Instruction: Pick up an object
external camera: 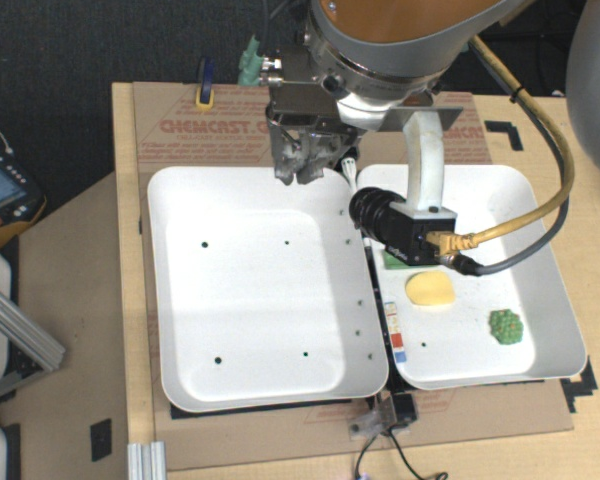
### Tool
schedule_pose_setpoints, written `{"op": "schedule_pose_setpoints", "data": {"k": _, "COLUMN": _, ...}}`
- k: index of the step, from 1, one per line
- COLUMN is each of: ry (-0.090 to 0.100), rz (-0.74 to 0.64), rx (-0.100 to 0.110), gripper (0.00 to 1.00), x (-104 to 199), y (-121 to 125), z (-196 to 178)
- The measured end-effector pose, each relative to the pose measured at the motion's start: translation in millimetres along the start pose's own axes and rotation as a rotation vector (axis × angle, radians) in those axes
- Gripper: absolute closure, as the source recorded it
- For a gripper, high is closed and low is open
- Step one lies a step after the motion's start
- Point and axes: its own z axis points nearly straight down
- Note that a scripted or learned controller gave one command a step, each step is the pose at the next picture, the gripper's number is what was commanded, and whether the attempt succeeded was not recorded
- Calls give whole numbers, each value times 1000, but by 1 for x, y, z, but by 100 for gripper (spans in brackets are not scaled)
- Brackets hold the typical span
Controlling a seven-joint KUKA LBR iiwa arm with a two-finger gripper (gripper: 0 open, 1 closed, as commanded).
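Jaws: state not discernible; gripper (302, 165) hanging over left bin's (180, 268) far right corner.
Right bin (540, 228): holding yellow piece (430, 289) mid-bin, green piece (506, 326) nearing right edge.

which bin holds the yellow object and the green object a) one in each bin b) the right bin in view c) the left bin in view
b: the yellow object and the green object both lie on the floor of the right bin in the camera view, apart from each other.
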Motion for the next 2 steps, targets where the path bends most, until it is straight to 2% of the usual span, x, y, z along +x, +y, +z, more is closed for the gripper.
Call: {"op": "schedule_pose_setpoints", "data": {"k": 2, "ry": 4, "rz": 3, "rx": -9, "gripper": 100, "x": -2, "y": 1, "z": -27}}
